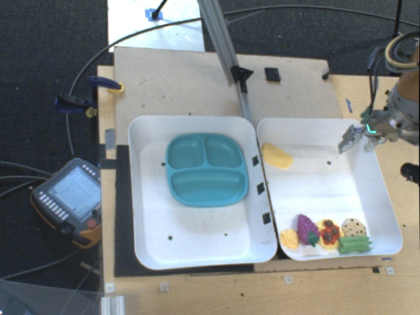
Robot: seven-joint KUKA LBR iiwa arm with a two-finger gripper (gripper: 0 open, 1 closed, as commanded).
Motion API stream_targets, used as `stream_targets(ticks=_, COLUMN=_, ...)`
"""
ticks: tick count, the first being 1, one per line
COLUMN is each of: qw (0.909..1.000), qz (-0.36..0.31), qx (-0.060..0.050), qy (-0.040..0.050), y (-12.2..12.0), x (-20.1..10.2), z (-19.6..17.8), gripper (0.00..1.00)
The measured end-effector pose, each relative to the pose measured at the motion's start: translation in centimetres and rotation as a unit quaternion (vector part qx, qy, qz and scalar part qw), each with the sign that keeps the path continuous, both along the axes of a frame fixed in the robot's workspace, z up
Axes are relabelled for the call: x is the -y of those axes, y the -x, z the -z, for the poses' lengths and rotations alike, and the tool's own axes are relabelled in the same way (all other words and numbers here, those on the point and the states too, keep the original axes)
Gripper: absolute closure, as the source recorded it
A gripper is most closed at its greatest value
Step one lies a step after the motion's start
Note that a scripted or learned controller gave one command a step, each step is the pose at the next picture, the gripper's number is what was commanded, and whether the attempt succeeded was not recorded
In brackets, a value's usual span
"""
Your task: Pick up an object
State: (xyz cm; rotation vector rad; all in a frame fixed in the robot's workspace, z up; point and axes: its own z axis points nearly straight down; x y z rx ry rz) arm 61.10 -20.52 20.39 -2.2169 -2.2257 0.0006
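Inspection is finding the end effector (352, 140) hanging over the far right rim of the right bin (384, 195), reaching in from the right. We are not seeing anything between its fingers, and at this size we cannot tell how far they are parted.

Candidate objects are all lying in the right bin. A yellow piece (277, 156) is sitting alone at the far left corner, just beside the wall shared with the left bin (147, 195). Along the near wall we are noting a crowded row: a pale yellow item (289, 239), a purple grape cluster (306, 228), a red-and-yellow piece (329, 231), a speckled cookie (354, 227) and a green item (354, 244), touching or nearly so.

We are judging the lone yellow piece the easier pick, since nothing is crowding it. A teal divided plate (207, 170) is occupying the left bin, well apart from the arm.
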Motion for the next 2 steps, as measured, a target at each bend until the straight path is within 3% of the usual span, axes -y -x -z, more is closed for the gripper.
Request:
stream_targets(ticks=1, qw=1.0000, qz=0.000, qx=0.001, qy=0.0004, y=-0.1, x=0.0, z=-0.1, gripper=0.00)
stream_targets(ticks=2, qw=1.0000, qz=0.001, qx=0.000, qy=0.0002, y=0.0, x=0.0, z=4.0, gripper=0.00)
